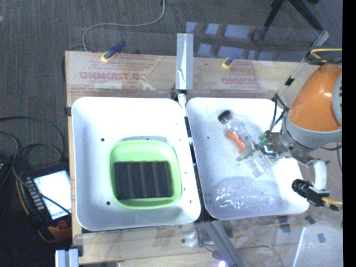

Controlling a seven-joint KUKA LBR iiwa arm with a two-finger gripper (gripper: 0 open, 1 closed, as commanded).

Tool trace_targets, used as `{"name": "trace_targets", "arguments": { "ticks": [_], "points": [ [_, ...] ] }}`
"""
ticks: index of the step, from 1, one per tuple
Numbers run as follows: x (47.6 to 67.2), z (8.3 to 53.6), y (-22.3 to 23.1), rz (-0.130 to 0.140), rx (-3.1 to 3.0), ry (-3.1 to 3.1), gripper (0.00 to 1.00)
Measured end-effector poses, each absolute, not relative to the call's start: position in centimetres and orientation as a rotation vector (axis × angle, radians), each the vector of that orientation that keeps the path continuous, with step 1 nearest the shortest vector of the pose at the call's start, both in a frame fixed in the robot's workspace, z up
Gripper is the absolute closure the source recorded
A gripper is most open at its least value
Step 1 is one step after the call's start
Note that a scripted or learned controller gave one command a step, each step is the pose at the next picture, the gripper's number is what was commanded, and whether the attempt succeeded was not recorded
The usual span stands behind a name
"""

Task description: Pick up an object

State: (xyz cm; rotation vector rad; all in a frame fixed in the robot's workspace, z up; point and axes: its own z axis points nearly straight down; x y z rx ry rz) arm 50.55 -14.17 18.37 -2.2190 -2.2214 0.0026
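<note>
A clear plastic bottle [238,132] with a black cap and an orange patch inside lies slanted in the right bin [208,149], cap toward the back left. My gripper [259,149] hangs low over the bin at the bottle's lower right end, touching or just above its base. The clear plastic hides how it meets the bottle. A crumpled clear plastic piece [245,192] lies near the right bin's front wall. A green tub [146,175] with a dark slatted inside sits in the left bin [89,149].
The grey arm with its orange band [314,107] reaches over the right bin's right wall. A metal post [183,65] stands behind the divide between the bins. A tablet and cables [47,191] lie on the floor at the left.
</note>
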Motion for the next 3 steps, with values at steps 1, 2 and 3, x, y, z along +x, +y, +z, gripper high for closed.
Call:
{"name": "trace_targets", "arguments": {
  "ticks": [1, 2, 3],
  "points": [
    [57.2, 16.0, -14.2, -0.002, -2.203, -2.242, 0.0],
    [59.2, 9.9, -16.1, -0.008, -2.173, -2.281, 0.0],
    [52.9, 9.6, -13.6, -0.018, -2.188, -2.281, 0.0]
  ]
}}
